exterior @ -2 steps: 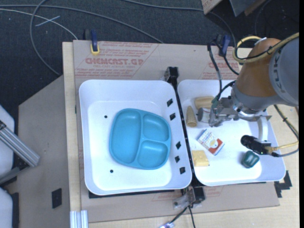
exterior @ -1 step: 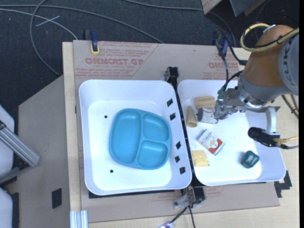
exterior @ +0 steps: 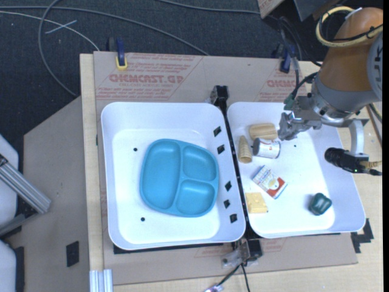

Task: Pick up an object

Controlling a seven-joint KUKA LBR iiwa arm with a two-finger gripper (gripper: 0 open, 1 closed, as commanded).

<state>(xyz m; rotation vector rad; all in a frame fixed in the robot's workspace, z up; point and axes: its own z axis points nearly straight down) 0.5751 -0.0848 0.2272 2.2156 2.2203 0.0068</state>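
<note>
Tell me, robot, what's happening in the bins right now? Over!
Gripper low over right bin, fingers unclear. Nothing seen held. Nearest: white cylinder, wooden block. Blue divided plate sits in left bin.

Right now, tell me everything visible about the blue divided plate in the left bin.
The blue plate is a rounded, plastic-looking tray, light blue, split by raised ridges into three compartments: one large at left, two smaller at right. It lies flat, right side up, near the middle of the left bin, resting on its white floor. Nothing lies in it or touches it.
</note>
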